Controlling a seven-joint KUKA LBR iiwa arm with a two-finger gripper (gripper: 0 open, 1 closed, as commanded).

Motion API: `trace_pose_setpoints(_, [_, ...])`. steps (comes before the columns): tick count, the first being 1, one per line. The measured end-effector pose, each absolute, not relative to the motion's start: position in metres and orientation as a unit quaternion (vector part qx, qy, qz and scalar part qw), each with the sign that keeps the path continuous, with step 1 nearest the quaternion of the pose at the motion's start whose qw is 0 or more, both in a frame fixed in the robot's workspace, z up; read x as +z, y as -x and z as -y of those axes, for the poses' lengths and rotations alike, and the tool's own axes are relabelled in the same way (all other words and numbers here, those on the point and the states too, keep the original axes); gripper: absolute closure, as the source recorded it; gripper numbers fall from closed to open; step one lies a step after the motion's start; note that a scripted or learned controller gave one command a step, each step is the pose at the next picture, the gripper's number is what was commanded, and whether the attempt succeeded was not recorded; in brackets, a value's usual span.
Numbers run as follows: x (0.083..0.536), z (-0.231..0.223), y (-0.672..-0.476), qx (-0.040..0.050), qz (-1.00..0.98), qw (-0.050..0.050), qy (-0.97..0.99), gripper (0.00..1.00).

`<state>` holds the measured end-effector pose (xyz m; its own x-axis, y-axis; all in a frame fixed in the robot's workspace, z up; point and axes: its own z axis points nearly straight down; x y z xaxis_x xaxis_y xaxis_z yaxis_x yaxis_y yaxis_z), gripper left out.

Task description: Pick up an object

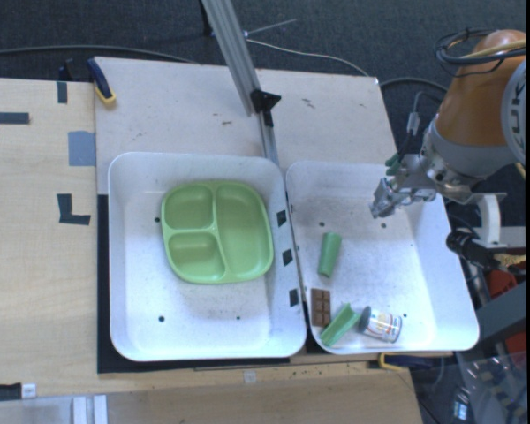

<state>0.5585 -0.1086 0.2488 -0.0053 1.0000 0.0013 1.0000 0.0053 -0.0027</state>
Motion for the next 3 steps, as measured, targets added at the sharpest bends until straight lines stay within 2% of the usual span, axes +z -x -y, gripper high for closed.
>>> trace_pose_setpoints(3, [0.252,-0.053,-0.532,0.0008,0.709,0.002,0.705,1.00])
